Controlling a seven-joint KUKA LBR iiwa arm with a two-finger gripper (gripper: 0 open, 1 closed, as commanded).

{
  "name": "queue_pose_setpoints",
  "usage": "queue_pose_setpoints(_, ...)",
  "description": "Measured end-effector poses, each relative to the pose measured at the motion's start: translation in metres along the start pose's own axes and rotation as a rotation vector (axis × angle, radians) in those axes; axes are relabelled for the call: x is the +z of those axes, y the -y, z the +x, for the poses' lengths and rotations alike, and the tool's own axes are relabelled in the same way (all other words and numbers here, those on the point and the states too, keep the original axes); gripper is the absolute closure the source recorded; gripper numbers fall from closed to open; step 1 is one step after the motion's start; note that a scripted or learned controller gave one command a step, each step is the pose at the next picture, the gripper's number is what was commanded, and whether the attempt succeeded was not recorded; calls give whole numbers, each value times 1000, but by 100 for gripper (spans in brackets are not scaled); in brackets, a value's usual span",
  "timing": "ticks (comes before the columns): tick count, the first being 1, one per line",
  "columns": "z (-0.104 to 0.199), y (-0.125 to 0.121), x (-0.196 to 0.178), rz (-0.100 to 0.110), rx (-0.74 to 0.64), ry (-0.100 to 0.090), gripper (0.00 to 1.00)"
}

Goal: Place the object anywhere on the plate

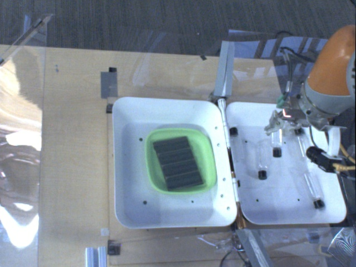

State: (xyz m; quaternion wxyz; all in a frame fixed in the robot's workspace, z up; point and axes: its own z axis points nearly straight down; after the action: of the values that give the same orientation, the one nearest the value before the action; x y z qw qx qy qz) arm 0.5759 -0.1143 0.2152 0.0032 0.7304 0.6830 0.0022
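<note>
A dark grey ridged rectangular block lies flat on the lime green plate, which sits in the middle of the left white bin. The block is tilted slightly, with its long side running from upper left to lower right. My gripper hangs over the upper part of the right bin, well to the right of the plate. Its fingers stand apart with nothing between them. The orange band of the arm shows at the upper right.
A metal divider post stands between the bins at the back. Small black studs dot the right bin's floor. A black cable hangs by the wrist at the right. Wooden bench top lies to the left.
</note>
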Motion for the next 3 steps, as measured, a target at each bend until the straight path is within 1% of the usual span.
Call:
queue_pose_setpoints(1,67,38,30,5,-47,-2,100)
queue_pose_setpoints(2,133,56,30,4,-141,-3,100)
queue_pose_setpoints(3,132,56,30,4,-140,-3,0)
